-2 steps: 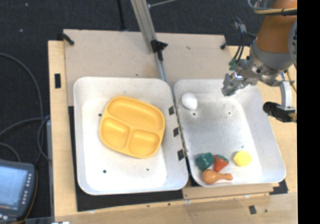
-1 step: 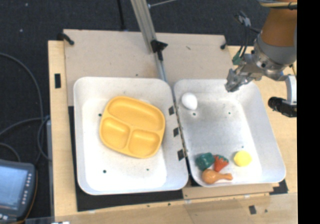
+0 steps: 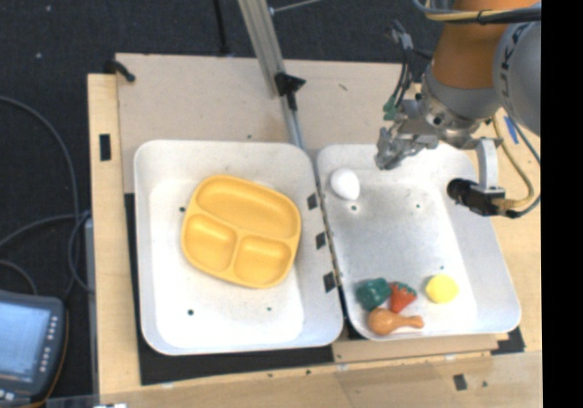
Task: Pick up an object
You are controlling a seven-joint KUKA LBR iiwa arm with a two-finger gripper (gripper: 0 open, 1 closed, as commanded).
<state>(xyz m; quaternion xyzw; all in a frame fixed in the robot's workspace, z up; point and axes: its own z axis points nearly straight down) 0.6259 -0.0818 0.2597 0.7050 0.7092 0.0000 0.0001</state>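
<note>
At the upper right of the frame, the pincer (image 3: 390, 157) hangs over the right bin (image 3: 474, 256), holding nothing; its state I cannot tell. The white ball (image 3: 344, 184) lies near, lower left. The approach step; next it must descend.

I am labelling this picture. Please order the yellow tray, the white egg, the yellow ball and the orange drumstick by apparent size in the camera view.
1. yellow tray, by far the largest
2. orange drumstick, the longest of the small ones
3. white egg and yellow ball: they look alike, so I do not rank them.
</note>
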